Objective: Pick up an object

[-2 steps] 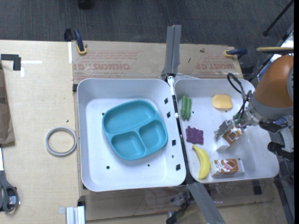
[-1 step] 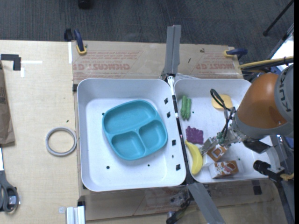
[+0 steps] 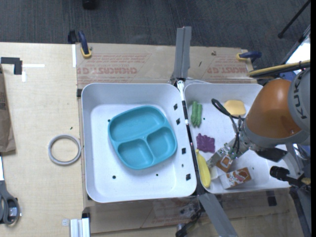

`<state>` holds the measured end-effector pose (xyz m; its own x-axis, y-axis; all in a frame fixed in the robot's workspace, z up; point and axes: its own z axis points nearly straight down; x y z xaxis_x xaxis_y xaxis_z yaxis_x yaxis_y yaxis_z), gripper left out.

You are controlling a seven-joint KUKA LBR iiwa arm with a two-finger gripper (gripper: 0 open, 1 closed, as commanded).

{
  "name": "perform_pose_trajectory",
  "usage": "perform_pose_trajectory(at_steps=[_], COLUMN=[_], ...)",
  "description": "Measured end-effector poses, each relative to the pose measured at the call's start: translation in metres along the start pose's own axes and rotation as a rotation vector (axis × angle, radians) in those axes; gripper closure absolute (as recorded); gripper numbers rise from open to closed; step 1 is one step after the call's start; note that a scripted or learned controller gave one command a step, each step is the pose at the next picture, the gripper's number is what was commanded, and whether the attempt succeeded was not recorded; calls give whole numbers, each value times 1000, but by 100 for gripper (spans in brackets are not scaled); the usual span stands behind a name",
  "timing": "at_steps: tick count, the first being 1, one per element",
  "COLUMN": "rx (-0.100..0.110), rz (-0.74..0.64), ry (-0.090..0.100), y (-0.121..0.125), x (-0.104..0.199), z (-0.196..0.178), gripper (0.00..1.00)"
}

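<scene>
hovering gripper [image 3: 223, 158], grip state unclear, just above a small brown-and-white packet [image 3: 237, 177] in right bin [image 3: 256, 90]

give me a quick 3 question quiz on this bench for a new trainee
1. True or false: the blue divided plate lies in the left bin.
2. Which item lies nearest the gripper? A) green vegetable B) purple item C) roll of tape
3. Fill in: the banana lies in the ____ bin.

Key:
1. True
2. B
3. Right
</scene>
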<state>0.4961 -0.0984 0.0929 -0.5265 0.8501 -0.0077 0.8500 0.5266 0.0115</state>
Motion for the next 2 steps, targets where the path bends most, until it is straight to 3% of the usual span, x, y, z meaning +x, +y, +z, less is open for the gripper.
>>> perform_pose_trajectory(at_steps=[1,2], rx=[14,15], rz=[-10,103], ry=[11,9], y=[18,59], x=[-12,-38], z=[5,6], gripper=[0,0])
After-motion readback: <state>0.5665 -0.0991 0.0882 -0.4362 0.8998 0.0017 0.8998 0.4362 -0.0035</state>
